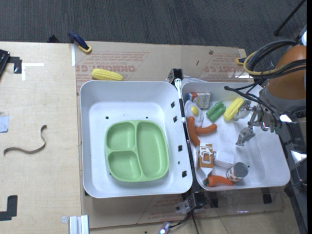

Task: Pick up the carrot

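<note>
The carrot [220, 181], orange with a green top at its left end, lies along the near wall of the right bin [273, 155]. My gripper [247, 126] hangs over the middle-right of that bin, up and to the right of the carrot and well apart from it. It is open with nothing between its fingers.
A small can [239, 171] stands right beside the carrot's tip, and an orange-and-white carton [206, 156] lies just above it. Two sausages [201, 129], a green pod [214, 111], a yellow corn cob [233, 108] and a box [202, 100] fill the bin's far left. The left bin [92, 145] holds a green divided plate [137, 151].
</note>
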{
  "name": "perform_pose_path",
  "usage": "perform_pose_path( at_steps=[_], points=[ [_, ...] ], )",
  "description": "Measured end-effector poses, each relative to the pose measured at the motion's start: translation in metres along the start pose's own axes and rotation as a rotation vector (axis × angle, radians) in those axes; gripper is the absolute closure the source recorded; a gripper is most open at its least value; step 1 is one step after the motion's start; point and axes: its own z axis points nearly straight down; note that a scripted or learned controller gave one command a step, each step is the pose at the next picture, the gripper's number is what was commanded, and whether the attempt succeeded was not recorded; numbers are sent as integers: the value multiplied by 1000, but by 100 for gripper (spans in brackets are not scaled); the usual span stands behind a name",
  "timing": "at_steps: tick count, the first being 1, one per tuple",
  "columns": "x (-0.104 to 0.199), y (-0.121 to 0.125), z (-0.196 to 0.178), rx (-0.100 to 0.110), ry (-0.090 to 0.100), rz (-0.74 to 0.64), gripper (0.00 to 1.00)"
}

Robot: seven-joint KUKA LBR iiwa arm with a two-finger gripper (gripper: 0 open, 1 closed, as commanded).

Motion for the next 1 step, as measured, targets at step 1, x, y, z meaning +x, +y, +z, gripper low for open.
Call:
perform_pose_path(
  at_steps=[1],
  points=[
    [44,56,0,0,2,-11,0]
  ],
)
